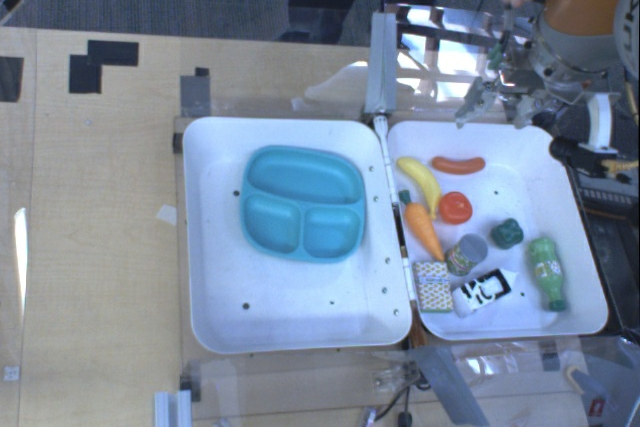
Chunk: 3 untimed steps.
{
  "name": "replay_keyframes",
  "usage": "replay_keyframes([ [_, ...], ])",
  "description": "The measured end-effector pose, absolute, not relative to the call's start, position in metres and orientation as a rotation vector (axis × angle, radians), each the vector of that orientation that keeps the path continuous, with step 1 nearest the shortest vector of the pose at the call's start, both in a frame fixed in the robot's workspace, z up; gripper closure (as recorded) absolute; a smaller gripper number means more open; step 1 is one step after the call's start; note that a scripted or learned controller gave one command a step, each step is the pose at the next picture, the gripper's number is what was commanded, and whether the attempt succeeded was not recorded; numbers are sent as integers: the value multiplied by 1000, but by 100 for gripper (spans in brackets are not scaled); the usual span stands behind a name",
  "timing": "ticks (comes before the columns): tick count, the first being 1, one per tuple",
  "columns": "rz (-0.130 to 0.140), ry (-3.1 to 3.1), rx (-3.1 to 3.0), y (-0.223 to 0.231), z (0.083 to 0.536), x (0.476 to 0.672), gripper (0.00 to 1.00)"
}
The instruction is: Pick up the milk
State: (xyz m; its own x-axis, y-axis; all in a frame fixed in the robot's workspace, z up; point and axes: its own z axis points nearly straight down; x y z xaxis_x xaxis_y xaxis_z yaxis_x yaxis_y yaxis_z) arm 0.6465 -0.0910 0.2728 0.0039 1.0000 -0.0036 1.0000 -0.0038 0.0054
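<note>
A: White with black patches, cow-style: that small carton lying on its side is the milk (pixel 483 291). It sits at the near edge of the right bin (pixel 585 245), well apart from the gripper (pixel 497 103) and toward the camera from it.

B: And the gripper?

A: Up at the bin's far rim, under the orange band. Two thin fingers hang down, spread somewhat apart, with nothing between them.

B: What crowds the milk?

A: A patterned packet (pixel 433 287) touches or nearly touches it on the side toward the left bin. A grey can (pixel 465 253) stands just beyond it, on the gripper's side. A green bottle (pixel 547 272) lies near, on the side away from the left bin. Between can and gripper lie a carrot (pixel 423 230), a banana (pixel 419 182), a red round piece (pixel 456 207) and a sausage (pixel 458 164).

B: How would it handle?

A: My guess is a light toy carton, stiff, smooth-sided, so a bit slippery. It lies slanted, so I'd turn the jaws across its short width and close on the flat long faces at mid-body, not the ends. The can and packet leave little room for a finger, so a careless descent could knock them.
</note>
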Motion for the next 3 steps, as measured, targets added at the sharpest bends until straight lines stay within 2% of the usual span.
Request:
replay_keyframes([
  [1, -8, 2132, 2306, -125, 110, 567, 0],
  [2, 18, 2566, 1762, -160, 92, 496, 0],
  [3, 14, 2525, 1845, -140, 90, 567, 0],
])
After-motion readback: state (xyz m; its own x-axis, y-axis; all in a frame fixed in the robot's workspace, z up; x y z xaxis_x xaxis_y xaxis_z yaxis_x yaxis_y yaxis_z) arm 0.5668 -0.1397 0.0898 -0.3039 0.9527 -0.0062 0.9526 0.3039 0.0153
